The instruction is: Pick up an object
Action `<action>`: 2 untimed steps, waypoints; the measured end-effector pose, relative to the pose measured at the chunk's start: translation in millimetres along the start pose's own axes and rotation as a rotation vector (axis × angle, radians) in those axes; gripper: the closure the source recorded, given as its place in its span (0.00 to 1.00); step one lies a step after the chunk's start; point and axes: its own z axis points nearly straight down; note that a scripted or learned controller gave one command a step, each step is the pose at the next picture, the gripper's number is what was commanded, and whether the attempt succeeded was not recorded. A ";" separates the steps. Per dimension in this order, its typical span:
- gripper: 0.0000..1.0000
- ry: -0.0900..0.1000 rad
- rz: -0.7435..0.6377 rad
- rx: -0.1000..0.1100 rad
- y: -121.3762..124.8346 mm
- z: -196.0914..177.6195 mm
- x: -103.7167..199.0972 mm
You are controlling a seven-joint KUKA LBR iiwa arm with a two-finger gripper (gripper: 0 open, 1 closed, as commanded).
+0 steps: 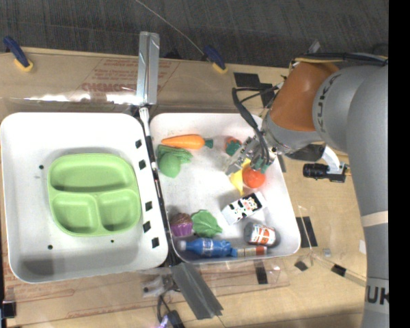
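White plastic forms the two bins on the tabletop (212,87), and every loose thing is gathered in the right bin (215,123), so the pick has to be made there. The pincer (249,157) is lowered over that bin's upper right part, set close above an orange ball (255,178) and a yellow piece (236,178); whether it is wide, narrow or closed on anything cannot be told, since arm and cables mask it. The ball is judged the likely target, being nearest. It lies near the right wall, so little room is left on that side, while open floor is offered toward the bin's middle. A carrot (183,141) and a green leaf (172,161) are set along the left wall; a carton (242,208), a can (261,235), a blue bottle (206,247) and a purple piece (180,223) are crowded along the lower edge. The left bin (20,183) is taken up by a green tray (92,192).
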 end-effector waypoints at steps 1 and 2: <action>1.00 -0.001 0.181 -0.002 26.9 -112.0 40.9; 1.00 0.014 0.220 0.008 70.6 -19.5 8.8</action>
